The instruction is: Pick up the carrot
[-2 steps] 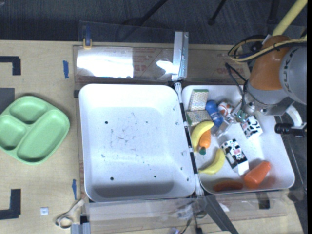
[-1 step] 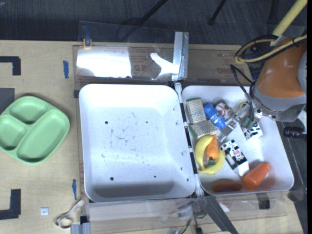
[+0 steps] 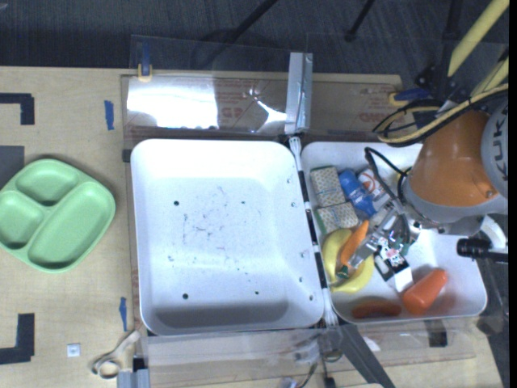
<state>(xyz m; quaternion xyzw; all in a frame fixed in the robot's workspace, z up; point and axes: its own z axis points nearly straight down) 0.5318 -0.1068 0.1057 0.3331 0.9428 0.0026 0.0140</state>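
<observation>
Clutter is the main hazard: the carrot (image 3: 354, 245) lies slanted in the right bin (image 3: 464, 301), resting across a yellow banana (image 3: 339, 267), with a blue packet (image 3: 356, 194) and two speckled sponge blocks (image 3: 329, 200) just above it. The gripper (image 3: 386, 245) sits low over this pile, its tip just beside the carrot's upper end — whether it touches is hard to say. The fingers are lost among dark parts and a white tag, so I cannot tell if they are spread or clenched, and nothing shows the carrot between them.

If the grasp lands off the carrot's narrow body, it could catch the banana underneath, or pinch both together. The carrot is tapered and smooth, so a squeeze near the thin end may let it slip out and roll toward the bin wall. An orange-red pepper-like piece (image 3: 424, 289) and a dark red item (image 3: 376, 307) sit nearby — a similar colour that could draw the grasp wrong. The left bin (image 3: 218, 225) and the green divided plate (image 3: 52, 214) on the tabletop (image 3: 65, 120) lie well apart
</observation>
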